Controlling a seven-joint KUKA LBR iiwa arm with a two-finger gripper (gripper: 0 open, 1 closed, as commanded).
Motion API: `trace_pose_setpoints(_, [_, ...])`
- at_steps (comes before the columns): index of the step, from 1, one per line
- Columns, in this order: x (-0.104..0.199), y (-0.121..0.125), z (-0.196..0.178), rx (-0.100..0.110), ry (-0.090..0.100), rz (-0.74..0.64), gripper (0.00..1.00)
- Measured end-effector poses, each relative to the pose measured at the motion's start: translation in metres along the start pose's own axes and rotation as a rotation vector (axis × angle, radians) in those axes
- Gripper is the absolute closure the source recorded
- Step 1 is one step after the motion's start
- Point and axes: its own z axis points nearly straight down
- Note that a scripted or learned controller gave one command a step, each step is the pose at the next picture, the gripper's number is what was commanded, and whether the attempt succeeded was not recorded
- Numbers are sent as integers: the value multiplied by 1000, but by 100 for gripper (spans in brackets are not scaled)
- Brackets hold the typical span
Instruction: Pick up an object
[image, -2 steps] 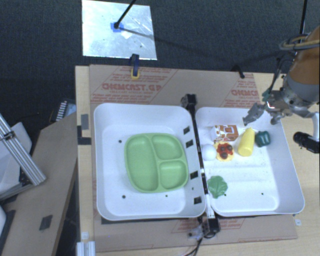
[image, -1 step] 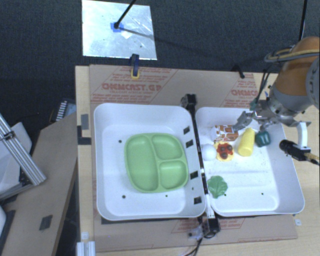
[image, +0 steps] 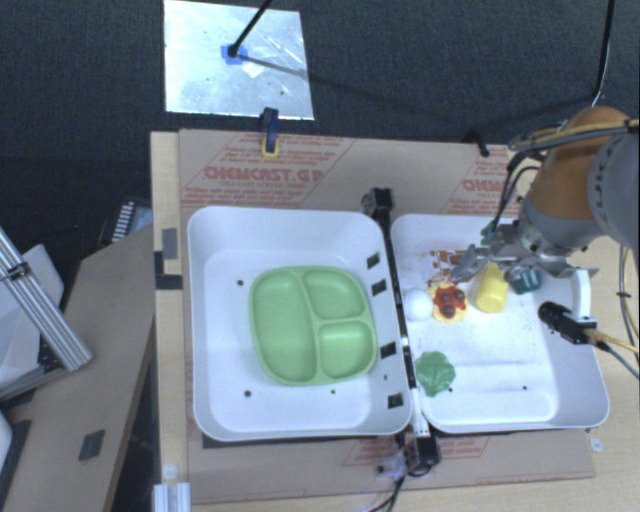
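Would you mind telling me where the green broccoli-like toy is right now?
The green toy lies in the right bin, near its left wall toward the front edge, below the white ball and red-yellow toy.

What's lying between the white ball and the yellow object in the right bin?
In the camera view, a small red and yellow toy lies between the white ball and the yellow object, on the right bin's floor.

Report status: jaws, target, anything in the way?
Gripper low over right bin, grip unclear. Yellow object directly beneath. Red-yellow toy and white ball beside it.
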Motion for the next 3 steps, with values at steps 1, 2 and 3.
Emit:
trace_pose_setpoints(1, [-1, 2, -14, -6, -2, 0, 100])
trace_pose_setpoints(2, [1, 10, -77, -9, -2, -3, 100])
trace_pose_setpoints(3, [1, 11, -102, -5, -1, -3, 100])
